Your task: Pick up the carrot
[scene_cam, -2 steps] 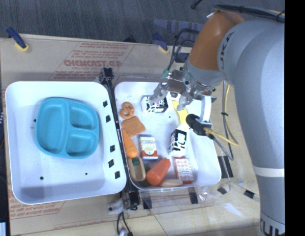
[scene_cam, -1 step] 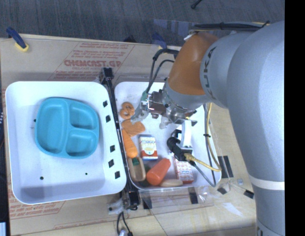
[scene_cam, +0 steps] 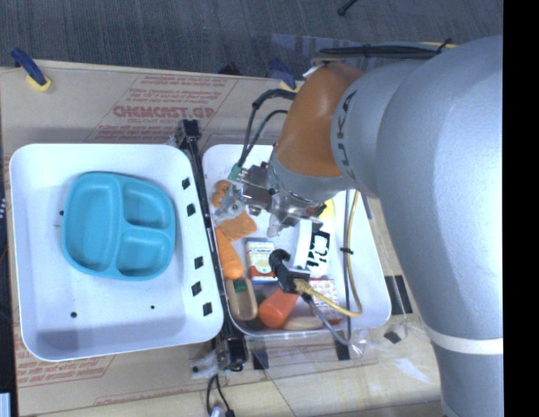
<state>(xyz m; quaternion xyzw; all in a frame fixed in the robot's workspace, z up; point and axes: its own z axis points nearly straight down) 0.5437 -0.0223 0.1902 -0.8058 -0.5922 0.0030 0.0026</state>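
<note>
Drop the jaws (scene_cam: 268,208), spread unclear from here, straight onto the carrot (scene_cam: 229,255) lying along the right bin's (scene_cam: 370,268) left wall, closing across its width, clear of the neighbouring clutter.

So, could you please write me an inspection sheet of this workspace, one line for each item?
Surface: brown cardboard-covered bench bearing two shallow white bins.
Job's things: long orange carrot lying by the right white bin's left wall.
Clutter: blue divided plastic plate in the left white bin; small printed box, other toy foods in the right bin.
Grippers: two-finger gripper over the right bin, beside the carrot.
Cables: black cables at the wrist.
Surroundings: dark carpet.
</note>
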